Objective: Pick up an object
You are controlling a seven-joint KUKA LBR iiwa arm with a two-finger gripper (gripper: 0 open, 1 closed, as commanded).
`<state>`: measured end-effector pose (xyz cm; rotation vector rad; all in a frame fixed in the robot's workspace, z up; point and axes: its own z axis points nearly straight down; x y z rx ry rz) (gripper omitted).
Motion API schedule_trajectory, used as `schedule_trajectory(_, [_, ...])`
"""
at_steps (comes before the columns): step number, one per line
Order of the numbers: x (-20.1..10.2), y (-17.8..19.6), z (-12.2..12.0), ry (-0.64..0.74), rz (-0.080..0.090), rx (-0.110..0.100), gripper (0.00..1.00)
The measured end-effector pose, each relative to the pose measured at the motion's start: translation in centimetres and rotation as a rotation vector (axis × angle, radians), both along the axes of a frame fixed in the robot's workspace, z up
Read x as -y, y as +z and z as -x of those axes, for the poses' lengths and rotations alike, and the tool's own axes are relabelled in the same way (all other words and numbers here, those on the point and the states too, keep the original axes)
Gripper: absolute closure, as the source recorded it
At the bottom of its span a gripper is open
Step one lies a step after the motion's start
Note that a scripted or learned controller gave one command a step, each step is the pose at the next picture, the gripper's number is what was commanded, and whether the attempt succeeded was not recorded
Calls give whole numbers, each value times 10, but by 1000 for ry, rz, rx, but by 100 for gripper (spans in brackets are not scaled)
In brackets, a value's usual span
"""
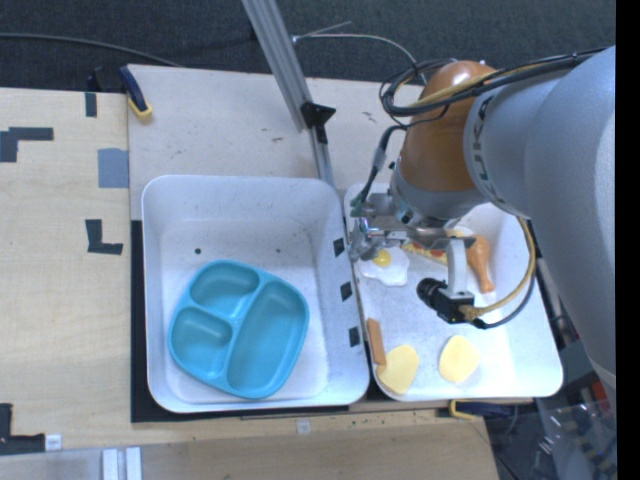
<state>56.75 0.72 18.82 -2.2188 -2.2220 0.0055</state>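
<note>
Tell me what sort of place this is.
Probably a robotics lab test bench, not a kitchen: a grey arm reaches over two white bins, one holding a blue divided plate, the other toy food, with tape marks on the benchtop.

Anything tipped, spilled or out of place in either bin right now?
Nothing stands out. The blue divided plate lies flat in the left bin; the toy food, including two yellow pieces, lies loose in the right bin.
</note>
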Motion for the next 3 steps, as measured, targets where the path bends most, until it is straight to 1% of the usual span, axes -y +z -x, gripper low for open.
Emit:
schedule_trajectory(1, [3, 21, 3, -1, -2, 3, 100])
schedule_trajectory(2, [-27, -1, -5, 2, -1, -1, 100])
schedule_trajectory(3, [-48, 0, -7, 3, -2, 1, 100])
